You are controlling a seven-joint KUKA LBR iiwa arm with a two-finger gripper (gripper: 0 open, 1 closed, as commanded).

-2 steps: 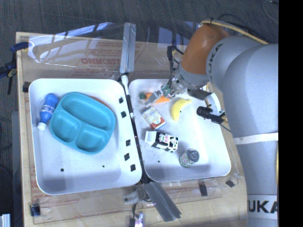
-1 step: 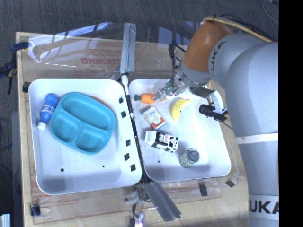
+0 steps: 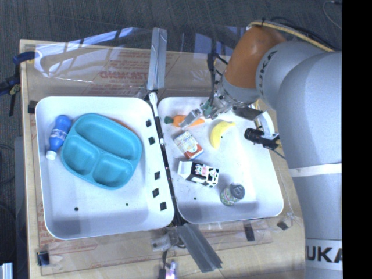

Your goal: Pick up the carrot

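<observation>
Nearest you in the right bin (image 3: 264, 205): a can (image 3: 232, 194) on its side, then a black-and-white carton (image 3: 199, 172). Further back, an orange-and-white carton (image 3: 188, 145) and a banana (image 3: 218, 132) to its right. At the far end the carrot (image 3: 187, 121) lies near the back-left corner, orange body with its green end pointing left. The gripper (image 3: 209, 108) sits just right of it, at the carrot's right tip; you can't tell from here whether the claw is apart or closed. Left bin (image 3: 87, 214): blue divided plate (image 3: 102, 150), blue bottle (image 3: 57, 133) beside it.
</observation>
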